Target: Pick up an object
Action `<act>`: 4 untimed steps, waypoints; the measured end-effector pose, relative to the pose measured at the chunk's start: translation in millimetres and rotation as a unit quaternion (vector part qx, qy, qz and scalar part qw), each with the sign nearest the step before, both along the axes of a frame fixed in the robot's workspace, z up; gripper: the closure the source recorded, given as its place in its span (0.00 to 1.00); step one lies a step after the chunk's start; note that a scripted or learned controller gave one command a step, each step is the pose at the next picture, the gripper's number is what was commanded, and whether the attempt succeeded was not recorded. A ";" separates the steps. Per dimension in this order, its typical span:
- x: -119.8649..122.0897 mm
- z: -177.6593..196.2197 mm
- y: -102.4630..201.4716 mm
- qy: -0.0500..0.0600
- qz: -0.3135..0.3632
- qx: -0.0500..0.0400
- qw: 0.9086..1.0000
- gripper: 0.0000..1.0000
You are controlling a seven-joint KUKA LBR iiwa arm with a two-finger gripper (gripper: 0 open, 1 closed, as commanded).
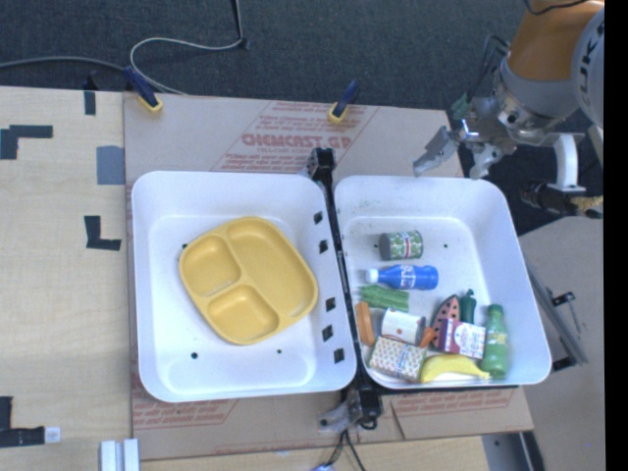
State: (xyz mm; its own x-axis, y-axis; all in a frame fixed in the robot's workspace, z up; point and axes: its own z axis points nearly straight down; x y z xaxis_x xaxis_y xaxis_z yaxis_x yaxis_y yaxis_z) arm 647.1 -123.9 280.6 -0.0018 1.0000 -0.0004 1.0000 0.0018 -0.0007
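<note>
The hand (pixel 453 157) hangs with its fingers spread wide and nothing between them, above the right bin's (pixel 510 224) far edge. A can (pixel 400 244) and bottle (pixel 404 277) lie inside.

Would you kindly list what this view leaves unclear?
- Arm: cut off by the top and right edges.
- Items under the banana and box: hidden by the pile in the right bin.
- Can and bottle labels: too small to read.

camera: single, fixed overhead | slanted down on both bins (pixel 147 292) | arm (pixel 554 47) enters right
</note>
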 end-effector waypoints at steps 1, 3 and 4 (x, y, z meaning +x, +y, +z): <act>14.4 -149.4 -30.7 0.003 -0.001 0.000 1.000 0.00; 22.3 -184.6 -24.4 -0.002 0.000 -0.002 1.000 1.00; 22.2 -184.8 -24.4 -0.002 0.000 -0.002 1.000 0.00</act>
State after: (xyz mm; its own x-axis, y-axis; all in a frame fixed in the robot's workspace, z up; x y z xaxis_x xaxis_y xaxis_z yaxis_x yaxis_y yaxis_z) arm 669.2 -148.3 95.8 -0.0026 1.0000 -0.0039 1.0000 0.0026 0.0032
